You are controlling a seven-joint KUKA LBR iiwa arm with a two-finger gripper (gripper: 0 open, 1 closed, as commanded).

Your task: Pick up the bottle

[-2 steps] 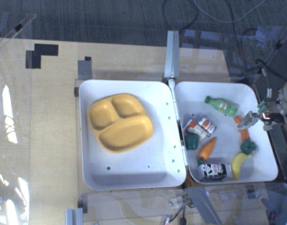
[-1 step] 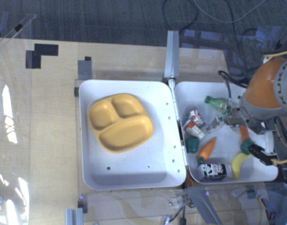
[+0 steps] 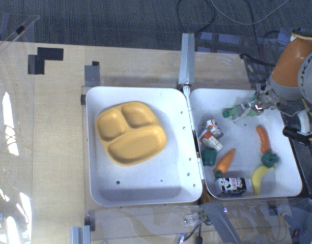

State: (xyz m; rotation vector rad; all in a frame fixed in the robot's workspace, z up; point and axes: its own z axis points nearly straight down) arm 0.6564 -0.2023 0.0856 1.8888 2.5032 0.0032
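Bottle (image 3: 238, 112): a clear bottle with a green cap, lying on its side in the upper part of the right bin, cap end pointing to the frame's left, body running toward the gripper.
Gripper (image 3: 256, 105): at the bottle's right end, in the upper right of the frame; it touches or overlaps the bottle's body, but whether it is clamped on the bottle or merely beside it cannot be told at this size.
Arm (image 3: 293, 67): grey with an orange band, reaching in from the right edge of the frame, above the right bin's upper right corner.
Right bin (image 3: 288, 189): shallow, white, in the right half of the frame, holding the bottle and the other small things.
Crushed can (image 3: 211, 131): red and white, just left of the bin's centre, below and left of the bottle, well apart from it.
Green piece (image 3: 208, 156): dark green, just below the can, beside the carrot.
Carrot (image 3: 225, 161): orange, tilted, in the bin's lower middle.
Black and white carton (image 3: 231, 185): lying near the bin's lower edge.
Orange sausage shape (image 3: 263, 138): upright in the frame, right of centre, below the gripper.
Banana (image 3: 259, 177): yellow, lower right of the bin, with a dark green lump (image 3: 270, 159) at its upper end.
Left bin (image 3: 145, 192): white, beside the right bin, touching it along the middle divider.
Yellow tray (image 3: 130, 132): three compartments, lying in the left bin's upper left part.
Bench (image 3: 38, 136): pale wood, under both bins.
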